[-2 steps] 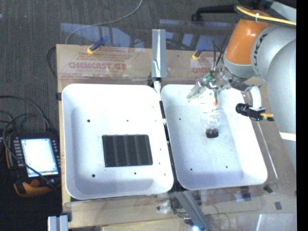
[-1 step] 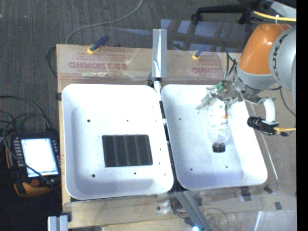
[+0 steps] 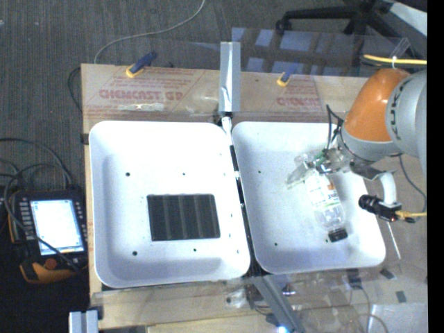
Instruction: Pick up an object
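Object: a clear plastic bottle (image 3: pixel 325 198) with a dark cap lies on its side in the right bin (image 3: pixel 277 214), cap end toward the near rim, its upper end toward the arm.
Beside it: a crumpled clear wrapper (image 3: pixel 300 172) lies just left of the bottle's upper end, also on the bin floor.
Tool: the tool (image 3: pixel 331 159) sits low over the bottle's upper end; whether it is wide or narrow cannot be told from this angle.
Progress: by the look of it the bottle rests on the bin floor, so the lift is not yet done; a grasp may be under way.
Left bin: the left bin (image 3: pixel 111 186) bears a dark ribbed block (image 3: pixel 183 216), well apart from the arm.
Counter: the counter (image 3: pixel 166 96) carries both bins.
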Robot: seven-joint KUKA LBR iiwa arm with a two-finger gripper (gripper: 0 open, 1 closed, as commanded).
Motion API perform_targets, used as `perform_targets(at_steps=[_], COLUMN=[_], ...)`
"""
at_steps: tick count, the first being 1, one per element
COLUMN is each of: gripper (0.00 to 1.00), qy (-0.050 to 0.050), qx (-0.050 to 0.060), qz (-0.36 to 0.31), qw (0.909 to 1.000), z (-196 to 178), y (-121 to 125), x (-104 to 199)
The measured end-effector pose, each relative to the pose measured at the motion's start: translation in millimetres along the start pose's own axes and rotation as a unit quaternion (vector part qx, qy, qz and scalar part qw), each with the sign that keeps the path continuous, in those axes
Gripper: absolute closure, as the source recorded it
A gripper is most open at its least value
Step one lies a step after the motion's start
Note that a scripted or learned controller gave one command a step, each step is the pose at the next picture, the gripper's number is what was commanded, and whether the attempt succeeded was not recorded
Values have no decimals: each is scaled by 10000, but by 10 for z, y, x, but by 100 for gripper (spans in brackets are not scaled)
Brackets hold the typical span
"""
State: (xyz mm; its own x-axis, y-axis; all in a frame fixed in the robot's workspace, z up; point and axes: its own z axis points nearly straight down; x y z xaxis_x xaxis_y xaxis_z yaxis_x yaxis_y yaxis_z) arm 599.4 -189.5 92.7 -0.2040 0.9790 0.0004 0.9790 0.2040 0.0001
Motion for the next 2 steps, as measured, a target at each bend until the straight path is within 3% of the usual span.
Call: perform_targets(at_steps=[1,2], gripper=[0,0], qy=[9,6], qx=[-127,27], qz=[106,916], qw=[9999,9958], z=[-12,-470], y=[-320,-285], x=[-171,-89])
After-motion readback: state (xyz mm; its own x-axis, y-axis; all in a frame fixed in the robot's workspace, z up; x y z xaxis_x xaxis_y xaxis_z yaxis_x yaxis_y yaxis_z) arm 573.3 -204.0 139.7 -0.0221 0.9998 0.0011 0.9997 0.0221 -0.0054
